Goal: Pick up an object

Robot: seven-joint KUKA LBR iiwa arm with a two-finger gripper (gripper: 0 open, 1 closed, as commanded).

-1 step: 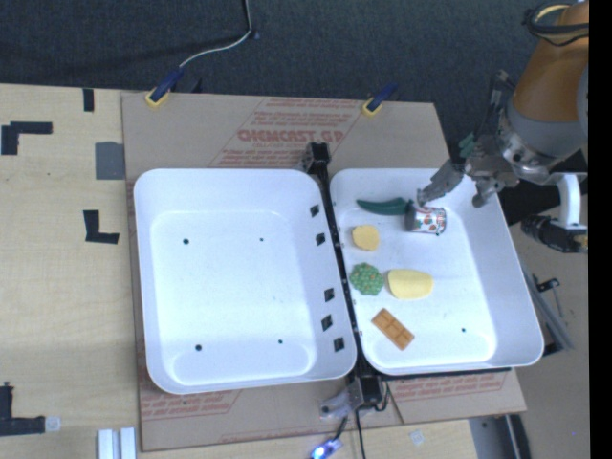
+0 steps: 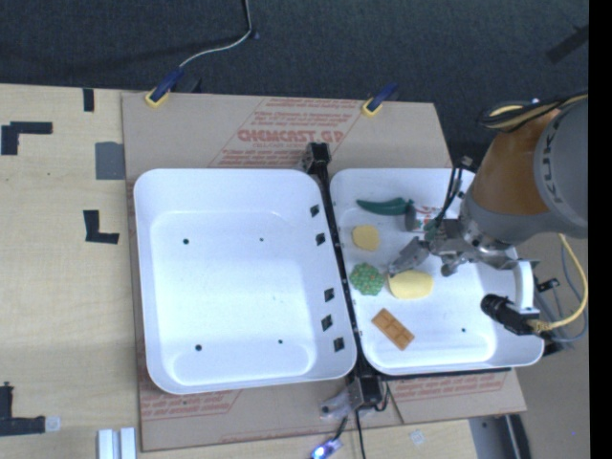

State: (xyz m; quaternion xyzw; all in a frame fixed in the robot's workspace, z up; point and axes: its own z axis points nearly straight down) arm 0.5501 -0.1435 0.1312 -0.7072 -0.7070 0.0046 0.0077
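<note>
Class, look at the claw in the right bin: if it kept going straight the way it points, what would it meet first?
Most likely the yellow lump, just below-left of the claw. The green ball lies beyond. Depth is hard to judge from above.

We see a pale wooden bench (image 2: pixel 57 285) with black marks. Behind it lies dark carpet (image 2: pixel 382 27), crossed by a thin cable (image 2: pixel 244 12).

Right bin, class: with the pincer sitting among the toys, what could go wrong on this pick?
1. The pincer sits close above the yellow piece, with the green ball beside it; closing may nudge either away.
2. The brown cracker lies flat, so it may be hard to grip.
</note>
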